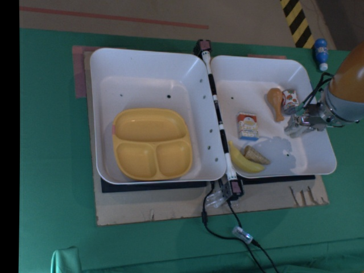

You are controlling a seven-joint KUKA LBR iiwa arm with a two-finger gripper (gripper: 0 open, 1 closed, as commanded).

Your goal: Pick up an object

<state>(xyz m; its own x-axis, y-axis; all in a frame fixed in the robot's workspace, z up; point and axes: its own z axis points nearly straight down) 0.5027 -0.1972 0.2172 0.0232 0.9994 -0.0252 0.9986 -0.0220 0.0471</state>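
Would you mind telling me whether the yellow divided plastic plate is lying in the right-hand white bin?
No, the yellow divided plastic plate lies in the left white bin, across the divider from the banana.

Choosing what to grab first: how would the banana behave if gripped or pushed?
The banana looks like smooth toy plastic, so probably light, stiff and slippery. Its curve suggests it would pivot when pushed. The cone lies against it and would likely shift too.

The arm (348, 90) is cut off by the right edge; the end effector (297, 127) fingers are too blurred to read.
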